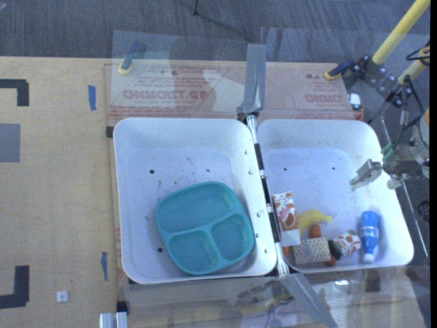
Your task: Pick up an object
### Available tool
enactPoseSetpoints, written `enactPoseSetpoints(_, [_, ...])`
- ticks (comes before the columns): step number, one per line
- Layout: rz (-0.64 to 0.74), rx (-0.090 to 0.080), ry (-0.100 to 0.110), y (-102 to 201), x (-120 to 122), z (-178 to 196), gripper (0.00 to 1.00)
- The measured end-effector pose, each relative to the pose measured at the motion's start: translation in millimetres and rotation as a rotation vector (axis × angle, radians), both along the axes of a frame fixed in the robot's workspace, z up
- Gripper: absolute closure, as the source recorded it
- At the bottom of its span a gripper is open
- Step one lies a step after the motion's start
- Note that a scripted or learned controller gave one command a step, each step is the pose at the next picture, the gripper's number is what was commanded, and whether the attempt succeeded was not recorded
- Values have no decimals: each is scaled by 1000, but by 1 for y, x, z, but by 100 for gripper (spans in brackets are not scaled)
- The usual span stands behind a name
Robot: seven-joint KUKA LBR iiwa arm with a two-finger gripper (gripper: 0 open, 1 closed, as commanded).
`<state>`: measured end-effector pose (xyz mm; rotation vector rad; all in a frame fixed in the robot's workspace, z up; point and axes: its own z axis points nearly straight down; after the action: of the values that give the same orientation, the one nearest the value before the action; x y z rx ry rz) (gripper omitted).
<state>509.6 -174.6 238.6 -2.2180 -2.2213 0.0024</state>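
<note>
Two white bins [130, 142] sit on a pale wooden bench [54, 203] above grey carpet [82, 9]. The gripper [367, 173] hangs over the right bin; whether it is open, I cannot tell.

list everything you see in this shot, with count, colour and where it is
bins: 2, white, side by side on the bench
divided plate: 1, teal, left bin, near front
bottle: 1, blue with white cap, right bin, front right
banana: 1, yellow, right bin, front
carton: 1, white with orange print, right bin, against the divider
speckled block: 1, tan, right bin, front edge
small patterned item: 1, orange and white, beside the bottle
tape strips: 2, blue, on the bench left of the bins
gripper: 1, grey, above right bin's right side
</note>
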Motion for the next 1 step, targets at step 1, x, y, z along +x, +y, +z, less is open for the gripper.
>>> enactPoseSetpoints(1, [-112, 3, -3, -35, -26, -143, 0])
